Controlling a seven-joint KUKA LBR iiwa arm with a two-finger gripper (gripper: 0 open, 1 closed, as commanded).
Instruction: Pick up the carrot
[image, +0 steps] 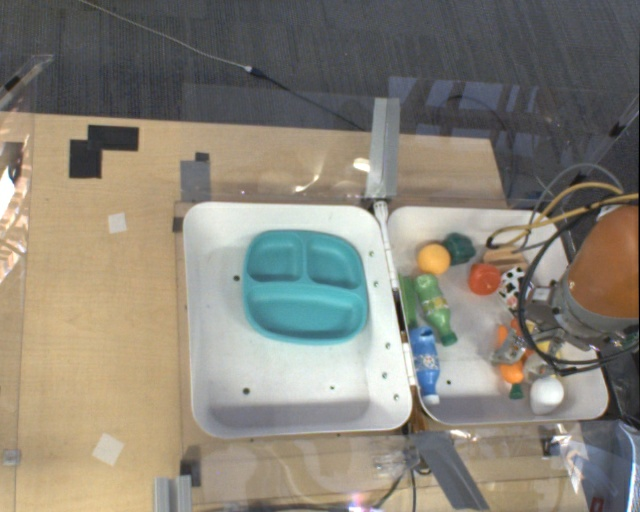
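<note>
The carrot (512, 372) lies in the right bin (470, 405) near its right side, a small orange piece with a green end pointing to the front. My gripper (510, 342) hangs directly over the carrot's far end, below the arm's orange band (610, 265), very close to the carrot or touching it. Cables and the wrist body hide much of the gripper.
A white egg (546, 393) sits just right of the carrot. Further in the right bin lie a red tomato (484, 279), a yellow-orange ball (433, 259), a dark green piece (459, 247), a green bottle (432, 305) and a blue bottle (424, 362). A teal divided plate (305, 285) lies in the left bin (215, 330).
</note>
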